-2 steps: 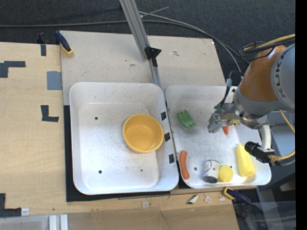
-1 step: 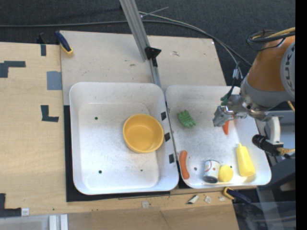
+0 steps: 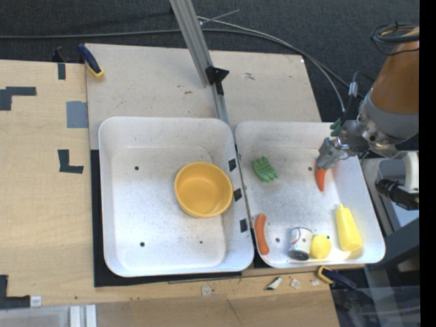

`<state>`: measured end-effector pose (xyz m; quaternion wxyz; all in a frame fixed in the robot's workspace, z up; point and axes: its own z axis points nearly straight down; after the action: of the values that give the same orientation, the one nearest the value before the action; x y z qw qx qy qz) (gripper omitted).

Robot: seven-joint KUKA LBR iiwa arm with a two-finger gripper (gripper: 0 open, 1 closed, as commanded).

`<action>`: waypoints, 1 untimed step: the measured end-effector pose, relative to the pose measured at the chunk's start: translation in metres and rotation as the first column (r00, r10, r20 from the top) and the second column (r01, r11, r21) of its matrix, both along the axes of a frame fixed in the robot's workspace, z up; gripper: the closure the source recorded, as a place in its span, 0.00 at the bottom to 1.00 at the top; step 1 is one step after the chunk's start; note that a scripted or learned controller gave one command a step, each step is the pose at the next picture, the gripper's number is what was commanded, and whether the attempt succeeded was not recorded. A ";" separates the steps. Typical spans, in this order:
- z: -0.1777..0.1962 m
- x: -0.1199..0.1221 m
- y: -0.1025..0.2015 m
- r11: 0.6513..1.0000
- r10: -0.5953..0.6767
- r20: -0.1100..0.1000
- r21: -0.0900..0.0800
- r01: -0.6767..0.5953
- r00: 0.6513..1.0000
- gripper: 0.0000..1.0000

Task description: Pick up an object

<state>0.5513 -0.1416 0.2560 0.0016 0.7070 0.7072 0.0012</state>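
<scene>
The pincer hung over the right bin, its tips at the top of a carrot directly beneath; whether they were clenched, I could not tell. No lift was evident, so the pick looked unfinished, 0 objects out.

Reaches in from the right, orange band above the wrist, tool angled down and leftward.

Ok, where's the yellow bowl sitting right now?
The yellow bowl sits in the left bin, toward its right side, near the divider, across from the green toy in the right bin.
</scene>
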 end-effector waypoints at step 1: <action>-0.001 -0.009 0.062 1.000 0.006 -0.008 0.003 -0.006 1.000 1.00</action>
<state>0.5427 -0.0800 0.2551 -0.0023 0.7050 0.7092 -0.0005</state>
